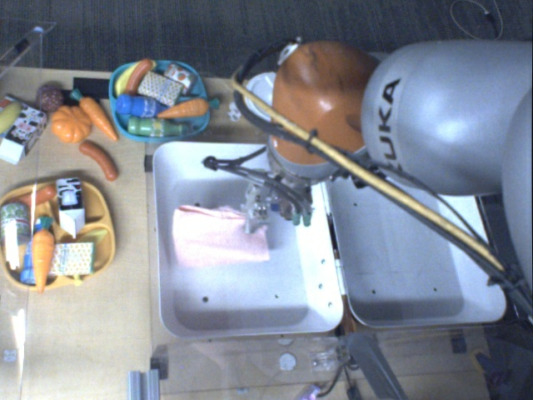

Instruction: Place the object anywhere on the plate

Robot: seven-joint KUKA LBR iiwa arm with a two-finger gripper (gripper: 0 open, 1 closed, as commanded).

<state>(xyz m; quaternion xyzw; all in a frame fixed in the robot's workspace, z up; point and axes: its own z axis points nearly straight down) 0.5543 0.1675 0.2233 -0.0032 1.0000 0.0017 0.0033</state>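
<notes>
pink cloth [218, 235] lies flat on the floor of the left bin [179, 311], a little left of the bin's middle. my gripper [268, 211] hangs over its right end, low in the bin, and the tips look to be at or just above the cloth's upper right corner. whether they touch it i cannot tell, and whether they are apart or together i cannot tell either, since the wrist hardware and my own orange band [321, 98] cover most of them. nothing is clearly held between them.

the right bin [433, 302] sits just beside the left one, and my grey arm [454, 115] crosses above it. a yellow cable [375, 177] runs at a slant from the band down over that bin.

left of the bins, on the wooden bench [133, 148], a blue bowl [158, 98] holds toy food, a yellow plate [100, 202] holds more, and a small pumpkin [71, 125], a carrot [102, 119] and a sausage [98, 161] lie loose between them.
</notes>
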